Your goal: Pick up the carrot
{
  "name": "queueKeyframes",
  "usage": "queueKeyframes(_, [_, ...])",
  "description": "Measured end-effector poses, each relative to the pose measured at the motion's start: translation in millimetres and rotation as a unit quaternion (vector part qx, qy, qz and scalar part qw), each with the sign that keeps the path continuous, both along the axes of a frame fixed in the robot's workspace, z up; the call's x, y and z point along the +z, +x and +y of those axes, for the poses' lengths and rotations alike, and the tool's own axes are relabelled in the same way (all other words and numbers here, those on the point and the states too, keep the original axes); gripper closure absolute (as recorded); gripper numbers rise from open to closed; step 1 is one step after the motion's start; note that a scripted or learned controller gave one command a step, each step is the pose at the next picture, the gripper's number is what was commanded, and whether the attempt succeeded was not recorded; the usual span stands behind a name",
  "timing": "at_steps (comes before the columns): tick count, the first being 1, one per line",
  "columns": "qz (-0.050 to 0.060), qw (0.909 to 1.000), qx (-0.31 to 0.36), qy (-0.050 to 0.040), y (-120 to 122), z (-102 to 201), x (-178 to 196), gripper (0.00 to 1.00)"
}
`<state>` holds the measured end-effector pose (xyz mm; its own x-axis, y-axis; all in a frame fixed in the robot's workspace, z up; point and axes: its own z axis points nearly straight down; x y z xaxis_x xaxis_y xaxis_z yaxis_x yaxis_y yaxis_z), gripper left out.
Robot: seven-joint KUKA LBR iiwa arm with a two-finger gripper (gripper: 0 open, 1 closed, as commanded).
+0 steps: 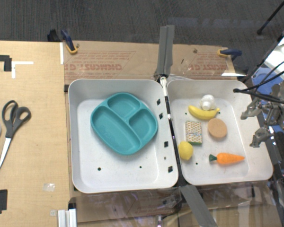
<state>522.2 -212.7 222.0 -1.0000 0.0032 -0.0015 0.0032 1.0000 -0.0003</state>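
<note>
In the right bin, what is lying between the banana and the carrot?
In the camera view, a round tan piece lies between the banana and the carrot, touching neither. Below it, bare bin floor reaches the carrot.

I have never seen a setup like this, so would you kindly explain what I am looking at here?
One camera looks down at a slant on a bench with two white bins. The left bin holds a teal divided plate. The right bin holds a carrot, a banana, a lemon, a tan round piece, a small patterned block and something white. The robot arm's gripper sits at the right bin's far edge, holding nothing. Scissors lie on the bench at left.
</note>
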Motion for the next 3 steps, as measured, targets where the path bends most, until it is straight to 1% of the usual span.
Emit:
queueKeyframes(1, [-0.001,0.9585,0.285,-0.0005,31,-6,-129,0.0])
queueKeyframes(2, [-0.004,0.9578,0.287,-0.0016,34,-4,-119,1.0])
queueKeyframes(3, [-0.001,0.9495,0.314,0.0006,0,78,-130,1.0])
